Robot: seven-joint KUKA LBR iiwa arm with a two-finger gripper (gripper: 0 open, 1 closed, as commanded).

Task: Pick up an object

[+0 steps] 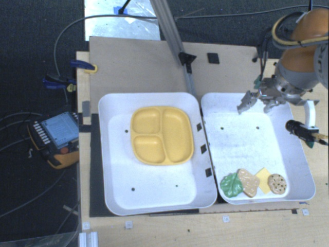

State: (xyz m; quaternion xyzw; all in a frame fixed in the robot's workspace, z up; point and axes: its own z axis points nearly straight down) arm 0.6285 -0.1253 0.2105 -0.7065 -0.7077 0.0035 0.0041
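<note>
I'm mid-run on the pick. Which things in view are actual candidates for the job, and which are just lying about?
For the job:
- grey two-finger gripper, above the right white bin
- green leaf-shaped toy
- tan bread-shaped piece
- yellow cheese-like slice
- round speckled cookie

Just lying about:
- yellow three-compartment plate in the left white bin
- blue-screened handheld device off the bench
- blue and yellow clamp

**Tabletop layout**

Left bin [115, 189]: divided tray [162, 135], upper middle. Right bin [257, 138]: four items in a row along the near edge, left to right: leaf [231, 184], toast piece [249, 181], cheese slice [263, 178], cookie [277, 183]. Gripper [259, 101] above the right bin's far edge.
</note>
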